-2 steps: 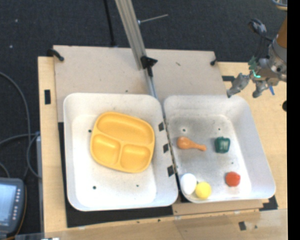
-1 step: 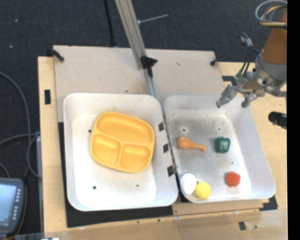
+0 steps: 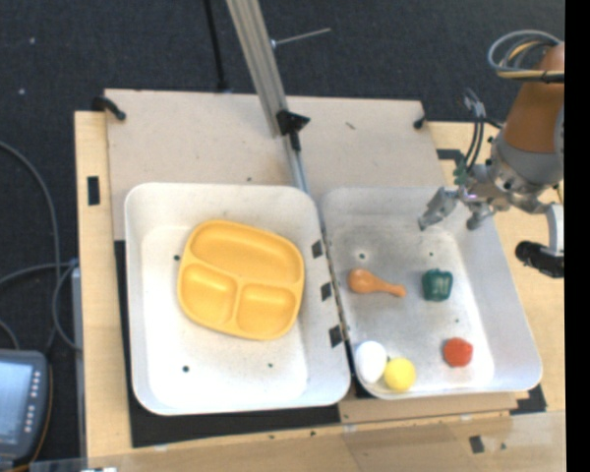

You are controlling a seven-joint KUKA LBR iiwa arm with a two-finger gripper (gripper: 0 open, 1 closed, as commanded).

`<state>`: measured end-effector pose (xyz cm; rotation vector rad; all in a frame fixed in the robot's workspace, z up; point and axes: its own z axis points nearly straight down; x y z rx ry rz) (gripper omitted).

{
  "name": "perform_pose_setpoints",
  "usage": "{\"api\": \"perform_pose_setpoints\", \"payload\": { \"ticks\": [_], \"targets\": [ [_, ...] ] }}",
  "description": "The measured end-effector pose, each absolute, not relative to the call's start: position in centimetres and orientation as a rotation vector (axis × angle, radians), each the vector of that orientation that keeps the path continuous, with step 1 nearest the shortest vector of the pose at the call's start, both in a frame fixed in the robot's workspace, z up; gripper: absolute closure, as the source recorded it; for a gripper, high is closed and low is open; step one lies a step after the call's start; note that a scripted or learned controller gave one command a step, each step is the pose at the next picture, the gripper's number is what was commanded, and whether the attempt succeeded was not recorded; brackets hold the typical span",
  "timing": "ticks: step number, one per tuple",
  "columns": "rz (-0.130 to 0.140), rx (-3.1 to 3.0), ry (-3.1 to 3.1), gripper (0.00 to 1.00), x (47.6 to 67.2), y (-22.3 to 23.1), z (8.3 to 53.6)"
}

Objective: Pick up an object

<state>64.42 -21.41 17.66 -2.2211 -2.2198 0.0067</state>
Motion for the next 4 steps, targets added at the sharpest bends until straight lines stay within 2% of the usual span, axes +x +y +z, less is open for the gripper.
{"api": "perform_pose_setpoints", "payload": {
  "ticks": [1,2,3,4],
  "targets": [
    [0.007,-2.222,-2.219,0.0,63.3,-21.8,12.7],
    [0.0,-2.227,-2.224,1.0,63.6,-21.9,14.2],
    [-0.005,-2.228,-2.223,1.0,63.6,-22.1,18.6],
    [-0.005,-2.231,-2.223,1.0,63.1,-22.8,24.9]
  ]
}}
